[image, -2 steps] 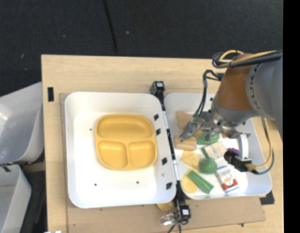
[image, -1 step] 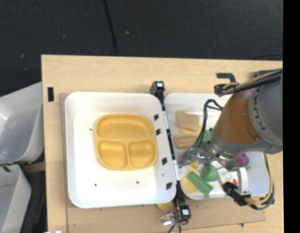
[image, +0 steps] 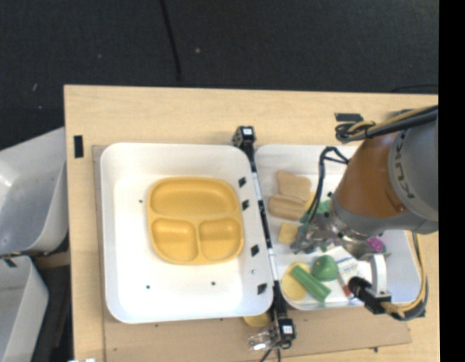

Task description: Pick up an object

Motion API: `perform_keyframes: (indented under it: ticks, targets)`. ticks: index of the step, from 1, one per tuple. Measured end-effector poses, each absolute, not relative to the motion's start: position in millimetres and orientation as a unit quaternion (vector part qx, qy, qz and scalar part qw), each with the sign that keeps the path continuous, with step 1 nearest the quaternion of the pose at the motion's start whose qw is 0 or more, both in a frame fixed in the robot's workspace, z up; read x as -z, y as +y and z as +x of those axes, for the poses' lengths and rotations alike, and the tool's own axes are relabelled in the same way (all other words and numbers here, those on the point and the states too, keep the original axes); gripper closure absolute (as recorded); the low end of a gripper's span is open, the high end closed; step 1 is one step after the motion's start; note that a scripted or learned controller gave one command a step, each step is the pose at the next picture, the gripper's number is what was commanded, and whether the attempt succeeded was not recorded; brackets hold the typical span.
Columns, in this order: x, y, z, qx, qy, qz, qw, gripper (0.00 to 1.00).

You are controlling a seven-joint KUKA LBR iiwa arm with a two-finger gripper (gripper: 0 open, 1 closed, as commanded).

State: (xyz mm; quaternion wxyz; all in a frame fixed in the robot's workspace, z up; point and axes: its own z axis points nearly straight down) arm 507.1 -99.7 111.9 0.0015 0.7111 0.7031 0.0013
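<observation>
Gripper state cannot be told; lowered among crowded right-bin items, the green object or tan blocks could be nudged, not grasped.

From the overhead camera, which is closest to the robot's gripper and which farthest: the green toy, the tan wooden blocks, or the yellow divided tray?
1. Green toy, just below the gripper, right bin.
2. Tan wooden blocks, up-left of it, same bin.
3. Yellow divided tray, left bin.

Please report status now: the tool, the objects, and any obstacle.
Tool low in right bin, among objects. Fingers unclear. Green piece and tan blocks close beside it. Yellow tray alone in left bin.
</observation>
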Motion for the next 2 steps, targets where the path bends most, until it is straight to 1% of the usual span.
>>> perform_keyframes:
  ticks: [1,2]
  targets:
    - [-205.4,-7.2,510.1,-0.0046,0.711,0.703,0.002,1.0]
    - [-376.2,6.7,496.8,-0.0078,0.709,0.705,0.006,1.0]
